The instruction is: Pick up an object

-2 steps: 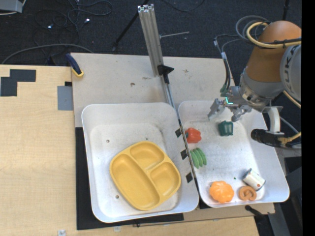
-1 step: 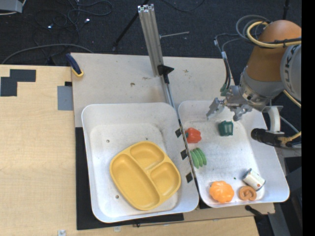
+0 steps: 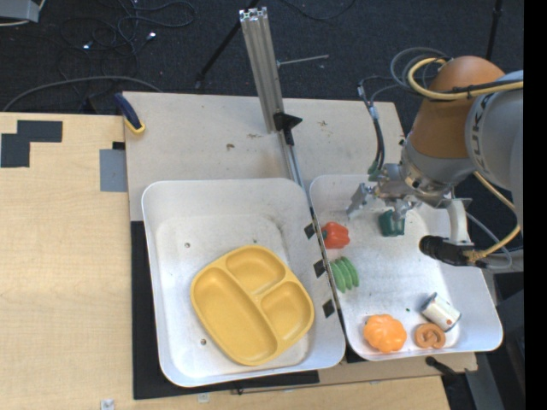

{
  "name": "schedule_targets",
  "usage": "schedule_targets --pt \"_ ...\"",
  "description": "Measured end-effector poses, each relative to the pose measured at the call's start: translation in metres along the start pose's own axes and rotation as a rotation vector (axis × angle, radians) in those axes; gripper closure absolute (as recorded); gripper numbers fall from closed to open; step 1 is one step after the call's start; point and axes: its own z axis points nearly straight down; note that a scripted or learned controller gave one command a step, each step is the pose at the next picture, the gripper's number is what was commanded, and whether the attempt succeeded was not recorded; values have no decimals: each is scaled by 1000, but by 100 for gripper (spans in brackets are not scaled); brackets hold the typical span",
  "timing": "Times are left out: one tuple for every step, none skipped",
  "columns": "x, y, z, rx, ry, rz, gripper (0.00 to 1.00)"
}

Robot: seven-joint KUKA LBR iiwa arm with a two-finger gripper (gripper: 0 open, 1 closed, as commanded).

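Two white bins sit side by side on the bench (image 3: 214, 135). The claw (image 3: 391, 212) hangs over the far part of the right bin (image 3: 479, 314), and a small dark green object (image 3: 392, 223) shows at its tip; whether the fingers grip it cannot be told. Nearer the camera than the claw lie a red piece (image 3: 336, 235), a green ridged piece (image 3: 344, 274), an orange fruit (image 3: 385, 333), a brown ring (image 3: 431, 336) and a white cylinder (image 3: 441, 312). Left of the claw, the left bin (image 3: 171, 220) holds a yellow divided tray (image 3: 250, 303).

We see even, bright overhead light on the tabletop (image 3: 68, 229) and white bins (image 3: 171, 229). Shadows stay soft and short. The floor (image 3: 128, 24) behind looks dim.
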Motion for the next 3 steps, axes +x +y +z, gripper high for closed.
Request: schedule_targets --pt "1 7 52 -23 -9 2 0" --pt "3 3 63 -6 -1 4 0" --pt "1 3 55 -4 -1 7 100"
